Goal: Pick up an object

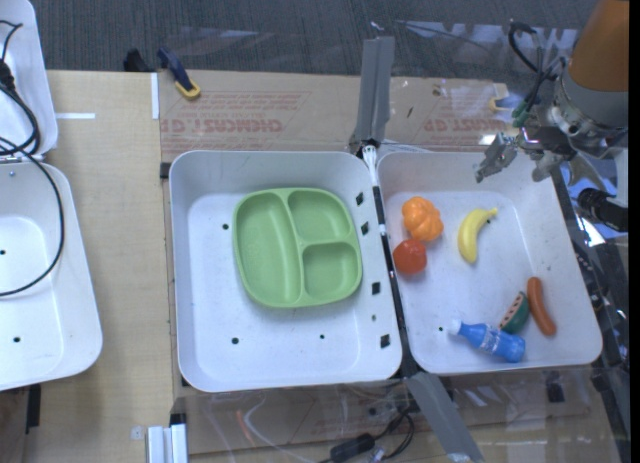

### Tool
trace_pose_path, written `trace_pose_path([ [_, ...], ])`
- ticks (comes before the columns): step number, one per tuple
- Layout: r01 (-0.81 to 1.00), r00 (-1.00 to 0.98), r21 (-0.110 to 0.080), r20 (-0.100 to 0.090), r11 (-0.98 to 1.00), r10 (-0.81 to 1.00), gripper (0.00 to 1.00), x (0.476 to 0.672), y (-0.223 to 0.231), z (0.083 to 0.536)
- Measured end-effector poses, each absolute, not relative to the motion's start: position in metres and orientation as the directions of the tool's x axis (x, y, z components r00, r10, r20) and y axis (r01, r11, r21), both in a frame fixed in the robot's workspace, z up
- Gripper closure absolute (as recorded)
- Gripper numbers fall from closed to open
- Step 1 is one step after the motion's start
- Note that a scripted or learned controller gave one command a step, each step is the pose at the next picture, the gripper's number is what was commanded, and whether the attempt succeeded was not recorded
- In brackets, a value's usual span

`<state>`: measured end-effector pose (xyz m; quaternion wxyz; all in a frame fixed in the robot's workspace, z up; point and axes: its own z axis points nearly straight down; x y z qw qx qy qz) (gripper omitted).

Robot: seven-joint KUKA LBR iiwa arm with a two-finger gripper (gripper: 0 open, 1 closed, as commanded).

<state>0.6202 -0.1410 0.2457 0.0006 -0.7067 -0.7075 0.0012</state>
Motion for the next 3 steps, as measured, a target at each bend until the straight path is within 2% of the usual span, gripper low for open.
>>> trace_pose_path([
  [1,0.991,0.131,0.000,-0.001,-0.131,0.991,0.00,0.623,-0.157,0.092],
  [2,0.991,0.133,-0.001,-0.002,-0.133,0.991,1.00,0.623,-0.158,0.101],
  [3,0.999,0.043,0.001,0.000,-0.043,0.999,1.00,0.658,-0.066,0.192],
])
